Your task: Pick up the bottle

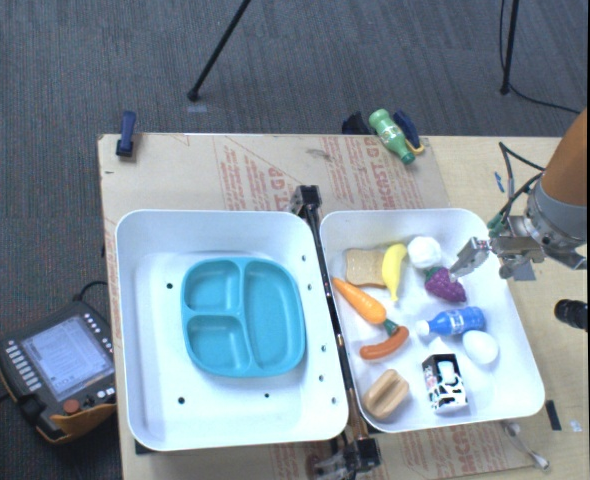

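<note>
Lying near right bin's (531,368) right wall: bottle (455,322); hand (494,256) above rim, open, holding nothing.

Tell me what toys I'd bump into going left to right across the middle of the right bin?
carrot → banana → grapes → gripper

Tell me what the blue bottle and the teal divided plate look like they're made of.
The small blue bottle with a white cap looks like smooth moulded plastic, slightly glossy. The teal three-compartment plate also looks like plastic, with an even colour, rounded moulded ridges and a soft sheen.
</note>
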{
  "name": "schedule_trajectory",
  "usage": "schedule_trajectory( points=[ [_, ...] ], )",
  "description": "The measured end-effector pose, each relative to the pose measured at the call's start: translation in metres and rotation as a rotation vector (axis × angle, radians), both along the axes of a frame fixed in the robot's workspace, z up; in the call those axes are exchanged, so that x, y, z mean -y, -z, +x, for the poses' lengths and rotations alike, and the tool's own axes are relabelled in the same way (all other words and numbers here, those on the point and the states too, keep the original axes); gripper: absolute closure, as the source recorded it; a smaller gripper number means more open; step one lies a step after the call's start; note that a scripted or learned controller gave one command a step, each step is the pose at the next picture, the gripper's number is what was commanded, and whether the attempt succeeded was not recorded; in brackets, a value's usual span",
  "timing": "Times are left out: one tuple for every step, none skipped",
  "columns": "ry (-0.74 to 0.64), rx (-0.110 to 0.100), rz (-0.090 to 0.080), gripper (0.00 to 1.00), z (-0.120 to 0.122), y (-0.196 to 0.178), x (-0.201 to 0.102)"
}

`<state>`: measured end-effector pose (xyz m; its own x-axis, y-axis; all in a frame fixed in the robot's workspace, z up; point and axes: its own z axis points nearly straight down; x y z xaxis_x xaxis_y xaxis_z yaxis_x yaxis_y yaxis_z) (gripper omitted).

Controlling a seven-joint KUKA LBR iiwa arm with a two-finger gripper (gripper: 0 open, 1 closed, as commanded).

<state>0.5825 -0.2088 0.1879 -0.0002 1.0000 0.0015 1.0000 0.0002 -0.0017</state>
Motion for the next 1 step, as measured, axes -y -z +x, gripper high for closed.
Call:
schedule_trajectory(
  points=[
    [0.434,-0.003,0.001,0.00,-0.0433,0.0993,-0.0164]
  ],
)
